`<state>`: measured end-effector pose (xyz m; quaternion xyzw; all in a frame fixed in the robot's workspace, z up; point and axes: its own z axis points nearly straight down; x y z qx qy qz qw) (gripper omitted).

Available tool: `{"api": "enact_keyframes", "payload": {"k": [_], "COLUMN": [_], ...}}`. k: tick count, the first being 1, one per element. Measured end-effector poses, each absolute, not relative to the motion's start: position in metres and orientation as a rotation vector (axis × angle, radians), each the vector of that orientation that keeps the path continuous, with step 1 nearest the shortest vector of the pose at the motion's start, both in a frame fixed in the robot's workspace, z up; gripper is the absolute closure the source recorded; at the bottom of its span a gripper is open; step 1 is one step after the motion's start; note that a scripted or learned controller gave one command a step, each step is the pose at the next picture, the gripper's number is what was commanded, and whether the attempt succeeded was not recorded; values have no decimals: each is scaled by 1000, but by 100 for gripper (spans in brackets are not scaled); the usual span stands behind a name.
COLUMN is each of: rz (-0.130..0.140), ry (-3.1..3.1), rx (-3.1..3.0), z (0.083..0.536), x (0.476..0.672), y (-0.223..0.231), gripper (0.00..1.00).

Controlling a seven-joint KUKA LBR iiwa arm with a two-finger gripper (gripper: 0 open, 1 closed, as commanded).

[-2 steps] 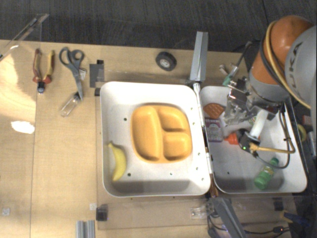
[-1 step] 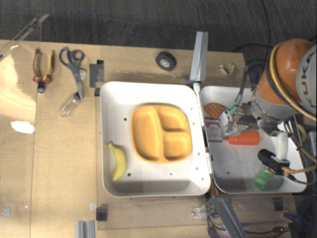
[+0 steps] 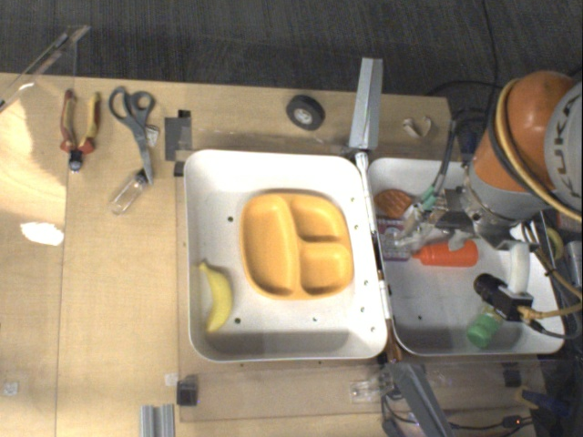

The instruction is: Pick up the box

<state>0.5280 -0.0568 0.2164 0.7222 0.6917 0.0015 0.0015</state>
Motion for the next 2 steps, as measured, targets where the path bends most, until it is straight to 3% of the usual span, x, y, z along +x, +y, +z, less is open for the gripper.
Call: {"api": "enact_keyframes", "payload": {"k": [1, 2], "rz": [22, -25], "ry": [2180, 2314], "rx": [2234, 2164], "z": [102, 96], "x": [590, 653], "y": [-117, -157], "gripper": [0, 0]}}
